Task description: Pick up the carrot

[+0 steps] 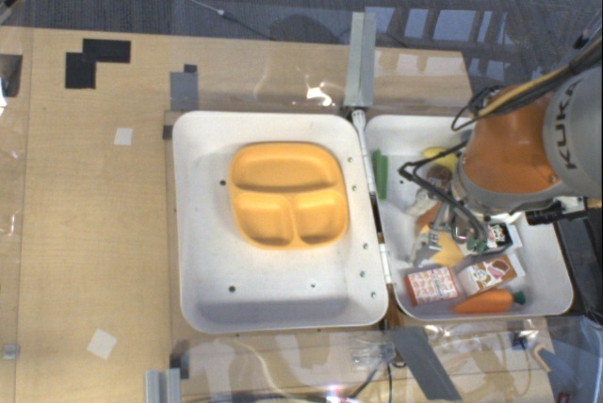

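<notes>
The carrot (484, 302) is orange with a green tip on its right end. It lies flat along the front wall of the right bin (558, 271). My gripper (445, 233) hangs over the middle of that bin, under the orange wrist band. It is up and to the left of the carrot, apart from it, above a yellow wedge (451, 253). The carrot is not between the fingers.
Two small printed boxes (431, 284) (491, 274) sit just behind the carrot. A green stick (380, 173) and a yellow piece (434, 152) lie at the back left of the right bin. The left bin (207, 298) holds a yellow divided plate (285, 194).
</notes>
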Robot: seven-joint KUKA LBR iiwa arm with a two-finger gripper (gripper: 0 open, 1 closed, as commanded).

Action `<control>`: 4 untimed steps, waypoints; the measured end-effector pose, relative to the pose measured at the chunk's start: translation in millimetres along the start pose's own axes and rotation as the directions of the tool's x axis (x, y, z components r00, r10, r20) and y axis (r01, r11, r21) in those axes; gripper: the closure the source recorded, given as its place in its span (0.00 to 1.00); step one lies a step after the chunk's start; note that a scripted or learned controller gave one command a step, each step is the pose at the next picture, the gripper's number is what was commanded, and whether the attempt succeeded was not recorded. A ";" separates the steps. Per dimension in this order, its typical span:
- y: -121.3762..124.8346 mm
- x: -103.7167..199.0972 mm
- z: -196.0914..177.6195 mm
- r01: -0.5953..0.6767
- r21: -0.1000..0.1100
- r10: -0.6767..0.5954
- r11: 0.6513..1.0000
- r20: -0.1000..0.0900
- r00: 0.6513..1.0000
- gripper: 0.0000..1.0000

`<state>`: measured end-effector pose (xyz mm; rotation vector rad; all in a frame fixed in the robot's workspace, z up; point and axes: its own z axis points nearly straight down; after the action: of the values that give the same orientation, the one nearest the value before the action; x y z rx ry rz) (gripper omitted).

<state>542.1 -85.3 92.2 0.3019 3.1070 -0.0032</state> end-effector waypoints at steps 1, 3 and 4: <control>-0.8 -15.3 0.4 0.207 -0.001 -0.207 0.978 0.000 0.978 0.00; -50.8 -24.6 -77.8 -0.115 0.001 0.115 0.993 -0.004 0.993 0.00; -8.4 6.6 -4.3 -0.181 0.001 0.181 0.984 -0.008 0.984 0.00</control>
<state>533.9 -92.3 96.4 0.5839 3.0741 0.0009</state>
